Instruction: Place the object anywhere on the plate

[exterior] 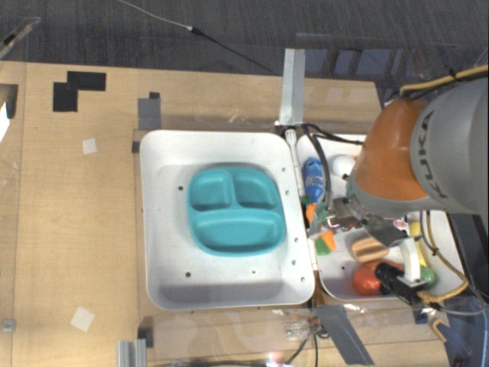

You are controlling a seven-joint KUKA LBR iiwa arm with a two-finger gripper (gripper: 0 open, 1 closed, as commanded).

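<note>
Toys crowd the right bin (336, 285), beside the teal plate (233, 209) in its left neighbour. You can't tell whether the pincer (340, 219) is clenched; the wrist hides it. Which toy is yours isn't clear. They look light, hard, slick plastic, so I'd grip the red tomato-like one (367, 280) across its middle

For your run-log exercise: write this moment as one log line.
arm: over right white bin | teal three-compartment plate: left bin, bare | small toys: right bin | placement: not done
</note>
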